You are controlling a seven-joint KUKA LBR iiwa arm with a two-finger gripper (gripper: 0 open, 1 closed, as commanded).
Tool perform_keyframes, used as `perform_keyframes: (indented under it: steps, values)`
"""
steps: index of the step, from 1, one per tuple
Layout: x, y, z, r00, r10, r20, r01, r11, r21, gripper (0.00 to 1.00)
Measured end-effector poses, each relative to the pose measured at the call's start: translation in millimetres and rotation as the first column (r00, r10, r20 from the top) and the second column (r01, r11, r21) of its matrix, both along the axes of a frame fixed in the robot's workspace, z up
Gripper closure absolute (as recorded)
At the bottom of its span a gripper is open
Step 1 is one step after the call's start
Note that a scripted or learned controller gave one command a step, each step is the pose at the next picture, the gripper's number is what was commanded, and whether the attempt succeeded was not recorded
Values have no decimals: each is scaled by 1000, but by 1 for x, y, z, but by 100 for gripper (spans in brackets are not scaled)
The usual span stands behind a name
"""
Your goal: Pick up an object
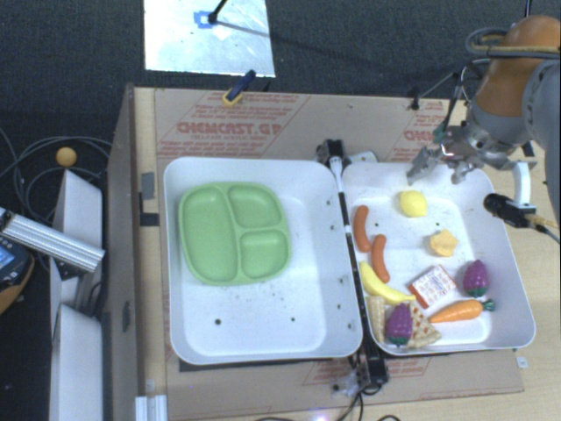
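In the camera view the gripper [441, 165] hangs at the far edge of the right bin [517, 310], its two fingers spread apart with nothing between them, so the jaws stand open and empty. Just below the jaws, toward the camera, lies a yellow lemon [413, 203], the nearest candidate for the pick; a paler yellow chunk [443, 243] sits further below and slightly to the right. Well below the jaws the rest of the toy food crowds together: two sausages [369, 242], a banana [382, 285], a red-and-white packet [432, 286], a carrot [458, 310] and two purple fruits [475, 277] (one near the bin's right side, the other at the front beside the banana). Far to the jaws' left, the left bin [202, 336] holds a green divided plate [234, 232]. The risk, as a judgement: the lemon is round and smooth, so jaws closing off-centre would likely squeeze it sideways and out, and a descent this close to the bin's far wall could catch a finger on the rim.
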State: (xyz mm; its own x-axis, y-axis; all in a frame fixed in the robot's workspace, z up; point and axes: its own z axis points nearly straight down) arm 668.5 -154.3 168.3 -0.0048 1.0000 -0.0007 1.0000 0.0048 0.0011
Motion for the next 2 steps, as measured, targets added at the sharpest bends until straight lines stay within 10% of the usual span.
perform_keyframes:
  steps: [1, 2]
  values:
    - [0, 0, -85, 1000, 0, -2, 0, 1000, 1, 0]
    - [2, -1, -72, 1000, 3, 5, -3, 1000, -2, 100]
